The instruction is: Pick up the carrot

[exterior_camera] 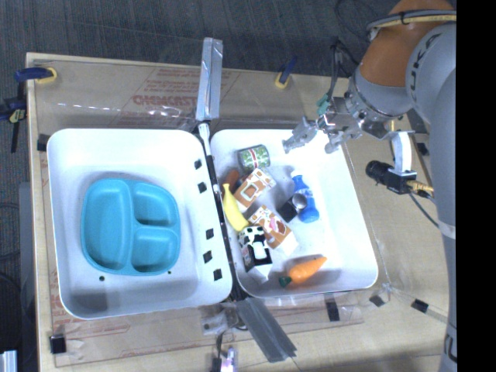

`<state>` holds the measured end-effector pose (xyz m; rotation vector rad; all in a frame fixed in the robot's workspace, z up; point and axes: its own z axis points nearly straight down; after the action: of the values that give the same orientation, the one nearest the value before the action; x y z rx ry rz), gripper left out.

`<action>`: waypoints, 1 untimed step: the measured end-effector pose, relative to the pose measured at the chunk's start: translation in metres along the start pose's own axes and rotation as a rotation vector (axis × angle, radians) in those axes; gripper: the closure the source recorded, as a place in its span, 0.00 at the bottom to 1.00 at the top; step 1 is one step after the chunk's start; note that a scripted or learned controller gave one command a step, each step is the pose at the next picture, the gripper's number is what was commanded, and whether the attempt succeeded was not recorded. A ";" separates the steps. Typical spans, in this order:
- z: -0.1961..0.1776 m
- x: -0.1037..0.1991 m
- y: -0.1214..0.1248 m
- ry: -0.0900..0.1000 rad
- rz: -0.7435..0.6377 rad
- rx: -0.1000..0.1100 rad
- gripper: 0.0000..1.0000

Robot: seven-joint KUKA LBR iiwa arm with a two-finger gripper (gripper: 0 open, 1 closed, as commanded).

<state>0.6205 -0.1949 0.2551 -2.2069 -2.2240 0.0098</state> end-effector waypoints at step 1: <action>0.045 -0.010 -0.075 0.001 -0.263 -0.001 0.00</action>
<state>0.5452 -0.2056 0.2106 -1.8957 -2.4932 0.0062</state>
